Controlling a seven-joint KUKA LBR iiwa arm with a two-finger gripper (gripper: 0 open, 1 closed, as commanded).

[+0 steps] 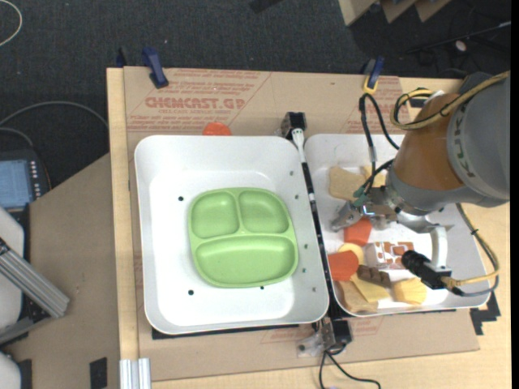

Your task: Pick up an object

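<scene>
The arm [454, 148] reaches down into the right bin [470, 241], its pincer [362, 211] low among the jumble of small objects there; I cannot tell how it is set or whether it has anything. Just beside it lies an orange-red block [358, 232], with a tan piece [344, 181] above and yellow blocks [409, 292] below. The left bin [162, 168] holds a green divided plate [242, 237].

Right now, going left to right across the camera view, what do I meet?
Left white bin → green divided tray → black divider between the bins → orange block → arm's orange band.
</scene>
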